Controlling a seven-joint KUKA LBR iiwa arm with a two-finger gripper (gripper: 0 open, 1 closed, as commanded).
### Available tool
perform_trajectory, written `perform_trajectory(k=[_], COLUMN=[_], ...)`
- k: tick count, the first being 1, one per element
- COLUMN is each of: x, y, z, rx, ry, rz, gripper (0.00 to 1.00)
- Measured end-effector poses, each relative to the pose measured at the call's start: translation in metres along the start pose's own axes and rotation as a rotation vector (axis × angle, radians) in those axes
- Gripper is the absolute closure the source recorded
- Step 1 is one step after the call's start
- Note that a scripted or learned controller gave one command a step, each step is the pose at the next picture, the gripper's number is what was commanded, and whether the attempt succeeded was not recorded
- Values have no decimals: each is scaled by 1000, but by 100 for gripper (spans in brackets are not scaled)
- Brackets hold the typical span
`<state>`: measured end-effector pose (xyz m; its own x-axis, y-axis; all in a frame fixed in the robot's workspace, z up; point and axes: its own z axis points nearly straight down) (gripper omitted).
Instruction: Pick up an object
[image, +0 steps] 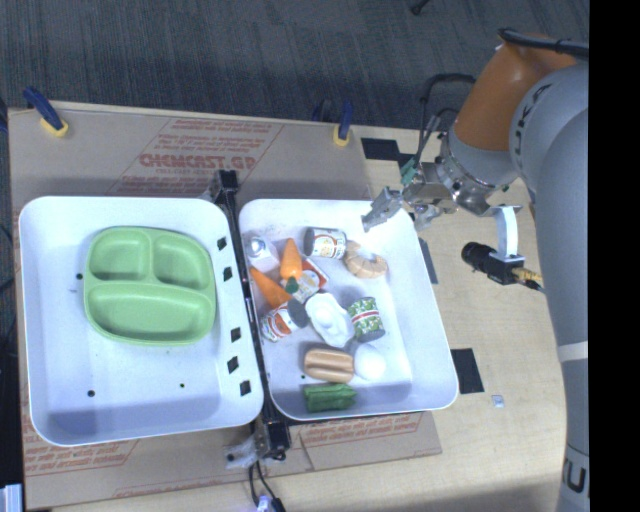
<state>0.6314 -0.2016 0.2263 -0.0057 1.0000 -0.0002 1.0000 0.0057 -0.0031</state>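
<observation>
Where the pale wooden table (500, 330) shows bare beside the bins, it carries short black tape marks, and a brown printed cardboard sheet (190, 150), clipped at its far edge by blue clamps (45, 110), lies under both bins; beyond the cardboard is dark carpet (250, 50). The right shallow white plastic bin (432, 350) holds a heap of toy food: an orange carrot (290, 258), a small printed can (326, 243), a round bagel (366, 264), a green-labelled can (365, 317), a hot dog in a bun (328, 364) and a green vegetable (330, 398). Left of that bin, touching it, the other white bin (40, 330) holds a green divided plastic tray (150, 285). The hand (385, 207) hangs over the right bin's far right corner, with nothing between its fingers; whether they are spread or closed I cannot tell.
</observation>
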Motion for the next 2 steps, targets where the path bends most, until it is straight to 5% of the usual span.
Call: perform_trajectory(k=[1,2], x=[8,8], y=[-65,-64], z=[128,117], rx=[2,2], ry=[1,0], rz=[-1,-6], gripper=[0,100])
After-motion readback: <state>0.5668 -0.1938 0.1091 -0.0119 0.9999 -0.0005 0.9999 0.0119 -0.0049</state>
